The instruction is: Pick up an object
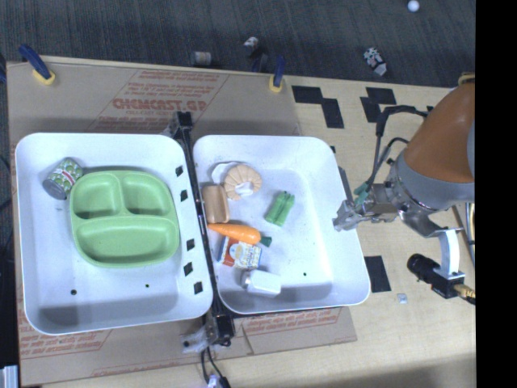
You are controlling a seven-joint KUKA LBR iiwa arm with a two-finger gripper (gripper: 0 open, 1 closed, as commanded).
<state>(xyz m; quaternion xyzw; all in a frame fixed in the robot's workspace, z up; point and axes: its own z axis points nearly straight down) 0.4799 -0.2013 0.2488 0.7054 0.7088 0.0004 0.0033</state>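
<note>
The gripper point(349, 217) stands just outside the right wall of the right bin point(311, 156), above the surface, and nothing is between its jaws; whether they are spread or pressed together I cannot tell, because they are small and blurred here. The things to pick all lie in the left half of this bin: a green block point(279, 208) a little apart from the others, an orange carrot point(235, 233), a brown block point(214, 203) against the left wall, a round tan piece point(241, 181) above it, a small carton point(245, 255) and a white box point(262, 282) near the front. The left bin point(40, 297) holds a green tray point(124, 217) and a can point(61, 177). In my judgement the step now is the approach, and the green block is the best choice, since it has free space around it. The arm should go over the wall first, then come down straight, with the jaws across the narrow side of the block. The carrot and carton touch each other, so a try there may push both away.
</note>
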